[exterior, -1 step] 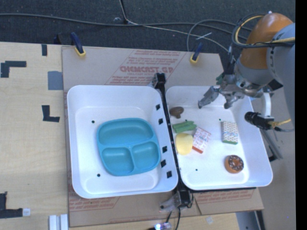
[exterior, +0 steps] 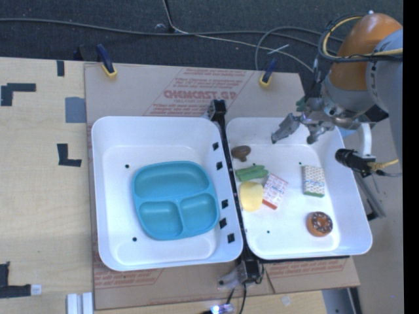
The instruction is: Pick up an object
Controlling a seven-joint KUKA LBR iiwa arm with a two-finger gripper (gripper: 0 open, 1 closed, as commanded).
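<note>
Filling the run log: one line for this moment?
pincer open, nothing held | above right bin far edge | donut, yellow item untouched

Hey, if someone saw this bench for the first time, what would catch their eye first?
Probably the blue divided plate lying alone in the left bin. Next, the small items in the right bin: a yellow lump, a chocolate donut. The gripper hangs open above that bin's far edge, holding nothing.

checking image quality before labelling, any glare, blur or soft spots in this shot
Camera view: even light, soft shadows; the right bin looks bright but keeps its detail; the tool and the orange band look slightly soft; small items such as the donut are low in detail.
</note>
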